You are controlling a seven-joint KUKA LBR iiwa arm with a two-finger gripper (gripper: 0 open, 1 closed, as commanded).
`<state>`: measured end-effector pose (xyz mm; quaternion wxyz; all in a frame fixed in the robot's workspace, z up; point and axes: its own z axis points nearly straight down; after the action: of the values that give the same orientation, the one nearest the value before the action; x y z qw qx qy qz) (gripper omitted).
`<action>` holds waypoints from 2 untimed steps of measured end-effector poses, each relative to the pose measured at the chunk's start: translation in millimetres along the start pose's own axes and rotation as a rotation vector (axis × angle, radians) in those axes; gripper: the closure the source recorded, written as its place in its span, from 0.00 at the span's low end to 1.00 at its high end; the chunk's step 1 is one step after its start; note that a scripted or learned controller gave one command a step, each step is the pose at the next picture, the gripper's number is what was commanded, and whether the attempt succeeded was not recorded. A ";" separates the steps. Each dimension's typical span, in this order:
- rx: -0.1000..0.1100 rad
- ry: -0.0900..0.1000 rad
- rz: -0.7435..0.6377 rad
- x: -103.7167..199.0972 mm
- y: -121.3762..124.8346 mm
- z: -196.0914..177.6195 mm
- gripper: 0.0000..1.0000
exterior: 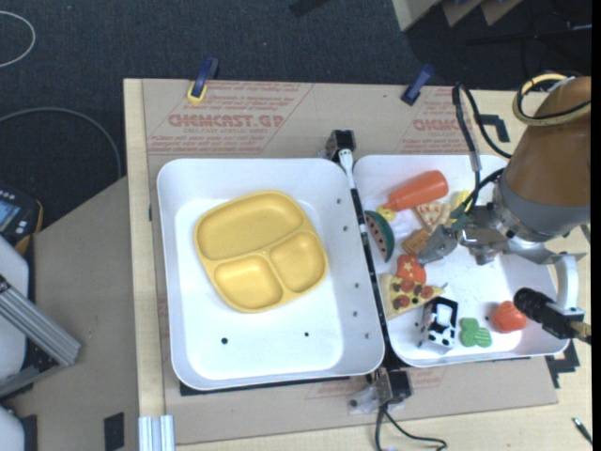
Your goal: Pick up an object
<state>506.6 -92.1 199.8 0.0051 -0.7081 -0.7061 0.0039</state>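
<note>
The right white bin holds several toy foods. An orange carrot lies at the back, with a waffle-like piece just in front of it. A watermelon slice lies by the left wall. Nearer the front are a red piece, a pizza slice, a black-and-white cow, a green piece and an orange-red piece. My gripper is low in the middle of this bin, right against a brownish piece. The arm's body hides what lies under it.
The left white bin bears a yellow divided plate. A black divider runs between the bins. A cable arcs over the right bin's back edge. Blue clamps stand at the bench's far side.
</note>
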 end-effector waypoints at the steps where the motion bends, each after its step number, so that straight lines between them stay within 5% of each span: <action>1: -0.013 -0.001 -0.003 0.1 2.8 -5.8 0.00; 2: -0.005 0.000 -0.002 0.5 -8.0 46.2 0.00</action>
<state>498.0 -91.5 153.7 0.0036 -0.7075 -0.7067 0.0021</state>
